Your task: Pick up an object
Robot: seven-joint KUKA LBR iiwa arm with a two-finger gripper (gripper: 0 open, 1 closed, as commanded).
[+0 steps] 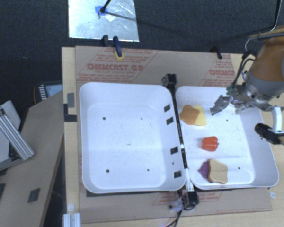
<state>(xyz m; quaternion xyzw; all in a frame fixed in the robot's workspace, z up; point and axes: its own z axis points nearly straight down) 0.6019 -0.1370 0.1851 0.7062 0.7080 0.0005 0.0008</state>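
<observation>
Over the right-hand bin [262, 171], the gripper [226, 103] hangs above the upper part of the tray floor, its grey fingers pointing toward the divider and spread apart with nothing between them, so it is open and empty. Three candidates lie in this bin: an orange-and-yellow piece [193, 115] near the divider at the upper left, a small red-orange piece [209, 144] near the middle, and a tan, bread-like slice [218, 171] lying partly over a purple piece [205, 169] toward the lower edge. The left-hand bin [125, 91] beside it holds none of these. Judging from this layout, the task stands at the approach step: no object is grasped or lifted, and the fingers are just beside the orange-and-yellow piece, to its right, which makes it the likeliest target. The next move calls for shifting the fingers a little further toward the divider until they straddle that piece, dropping to the bin floor, and closing firmly before lifting. The piece sits close to the bin wall, so one finger may have little room on that side, and its low, flat shape could let it slip out of a shallow grip. Whether the fingers are near the floor or well above it cannot be told from this slanted view.
</observation>
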